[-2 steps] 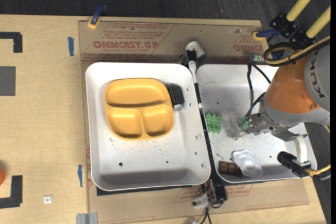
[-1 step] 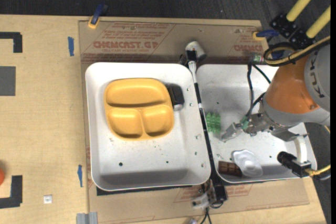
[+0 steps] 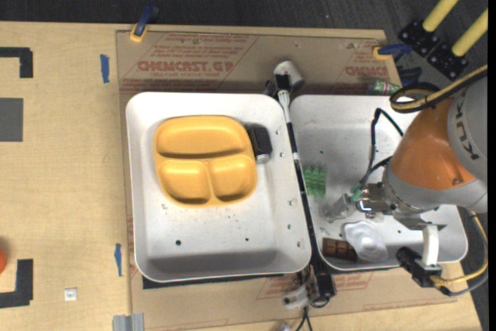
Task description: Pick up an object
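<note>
two bins, and in the right bin [image 3: 341, 116] a crumpled white packet [image 3: 364, 238] by the gripper [image 3: 370, 201] looks light, soft, best pinched mid-body; jaws' state i cannot tell.

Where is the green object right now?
The green object lies in the right bin, near its left wall, just across the divider from the yellow tray and left of the arm.
</note>
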Available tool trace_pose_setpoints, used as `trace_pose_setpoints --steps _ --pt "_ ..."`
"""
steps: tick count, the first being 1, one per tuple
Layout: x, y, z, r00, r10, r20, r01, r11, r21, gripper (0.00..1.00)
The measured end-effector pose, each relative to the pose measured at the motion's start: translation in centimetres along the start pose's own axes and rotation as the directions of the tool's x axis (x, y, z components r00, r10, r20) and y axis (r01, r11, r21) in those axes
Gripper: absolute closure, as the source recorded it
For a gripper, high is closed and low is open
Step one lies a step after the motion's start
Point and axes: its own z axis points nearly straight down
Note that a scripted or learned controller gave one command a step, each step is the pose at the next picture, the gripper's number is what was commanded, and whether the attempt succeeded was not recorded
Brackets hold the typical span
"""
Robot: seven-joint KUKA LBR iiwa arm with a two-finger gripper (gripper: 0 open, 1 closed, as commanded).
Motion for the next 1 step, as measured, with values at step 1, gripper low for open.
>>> trace_pose_setpoints --steps 1 --pt "0.09 0.07 -0.99 1.0 0.001 -0.002 -0.001 1.0 -0.001 1.0"
